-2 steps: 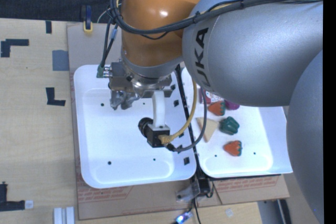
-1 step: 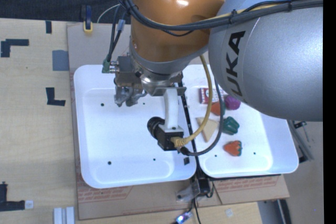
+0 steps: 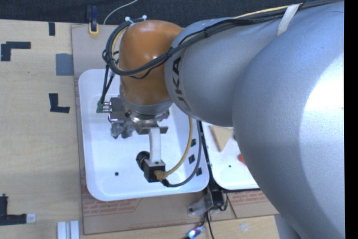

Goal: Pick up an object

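Note:
My gripper (image 3: pixel 121 130) hangs low over the middle of the left white bin (image 3: pixel 92 120), under the orange wrist band (image 3: pixel 142 61). It is grey and partly hidden by the wrist, and nothing shows in its grasp. In the right bin (image 3: pixel 226 173) a small red-orange thing (image 3: pixel 241 158) peeks out beside the arm. A tan piece (image 3: pixel 219 138) lies near that bin's far left corner. The arm hides most of the right bin.
The big grey arm (image 3: pixel 268 92) covers the right half of the view. Both bins sit on a brown board (image 3: pixel 112 212) on the pale bench (image 3: pixel 33 137), which bears black tape marks at the left.

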